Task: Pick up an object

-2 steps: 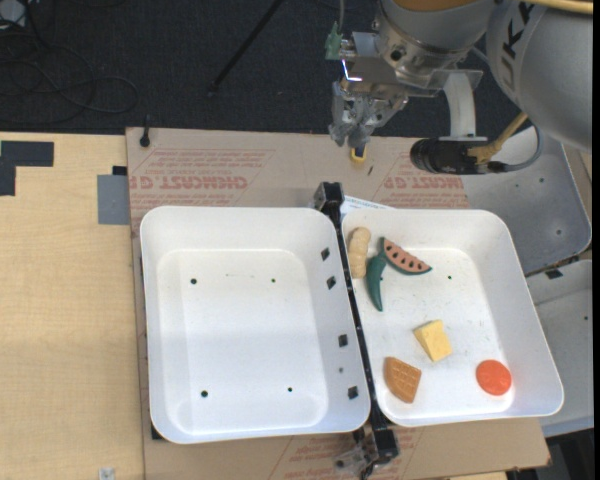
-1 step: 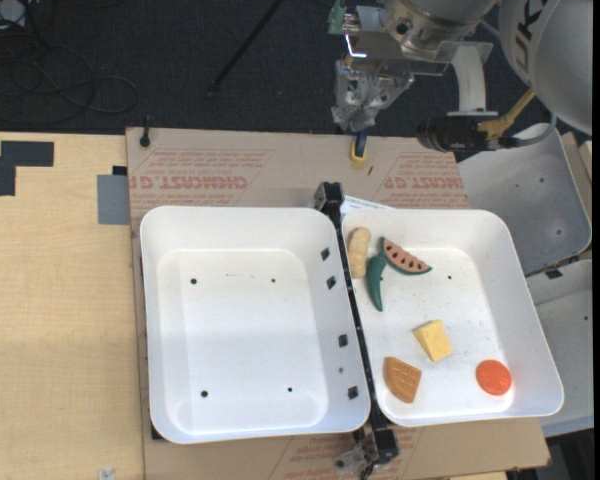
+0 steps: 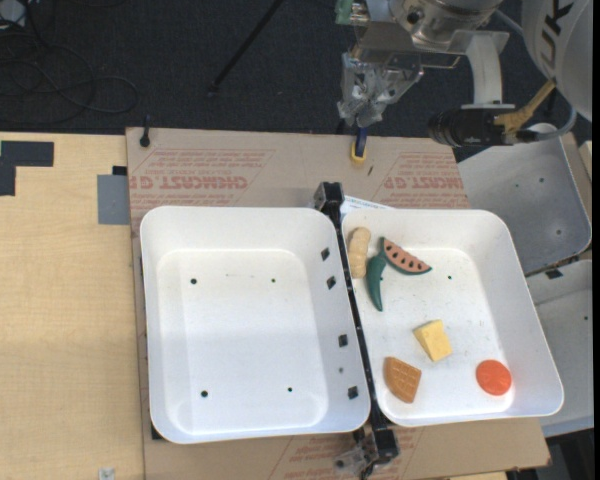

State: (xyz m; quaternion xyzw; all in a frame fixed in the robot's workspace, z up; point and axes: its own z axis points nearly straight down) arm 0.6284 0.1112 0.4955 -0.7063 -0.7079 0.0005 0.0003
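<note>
Nearest, the right bin (image 3: 525,268) held an orange disc (image 3: 494,377), a brown wedge (image 3: 402,379), a yellow block (image 3: 433,340), a green pepper (image 3: 376,282) and a watermelon slice (image 3: 405,258). Both bins sat on cardboard (image 3: 230,173) over the pale wooden counter (image 3: 50,318). Beyond, over dark floor (image 3: 180,48), the end effector (image 3: 365,118) hung clear of the bins; its opening could not be determined.

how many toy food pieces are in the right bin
6, none seemingly hidden: beige piece at the divider, green pepper beside it, watermelon slice, yellow cheese, orange wedge, red-orange disc near the front right corner.
</note>
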